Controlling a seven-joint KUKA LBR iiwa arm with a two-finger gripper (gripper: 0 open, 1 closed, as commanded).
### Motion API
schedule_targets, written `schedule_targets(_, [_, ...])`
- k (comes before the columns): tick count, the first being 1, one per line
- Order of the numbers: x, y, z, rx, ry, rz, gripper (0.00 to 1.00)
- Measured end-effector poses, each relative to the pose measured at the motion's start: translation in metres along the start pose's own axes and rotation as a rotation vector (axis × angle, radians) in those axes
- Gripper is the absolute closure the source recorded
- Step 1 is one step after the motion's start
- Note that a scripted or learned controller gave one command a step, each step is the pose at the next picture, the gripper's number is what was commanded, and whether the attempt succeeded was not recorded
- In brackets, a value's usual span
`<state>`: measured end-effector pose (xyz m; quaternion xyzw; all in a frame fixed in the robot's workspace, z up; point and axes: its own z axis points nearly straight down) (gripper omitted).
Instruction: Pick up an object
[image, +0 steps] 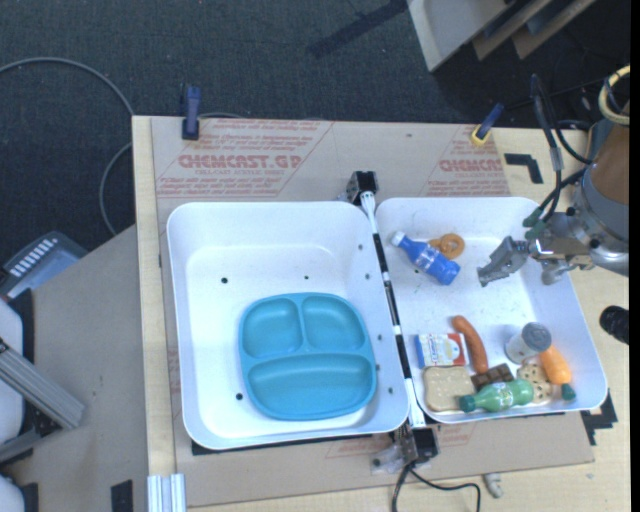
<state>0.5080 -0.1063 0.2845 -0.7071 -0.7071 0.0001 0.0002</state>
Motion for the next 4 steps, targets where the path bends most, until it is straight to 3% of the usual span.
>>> schedule_targets(1, [-0.02, -0.019, 0.105, 0.001, 0.0, 0.001, 0.0])
schedule_targets(2, [-0.021, -0.007, 0.197, -0.007, 0.0, 0.0, 0.0])
schedule_targets(3, [-0.021, -0.005, 0.187, -0.012, -0.002, 0.001, 1.0])
schedule_targets(4, [0.047, 0.031, 0.1, -0.002, 0.0, -0.001, 1.0])
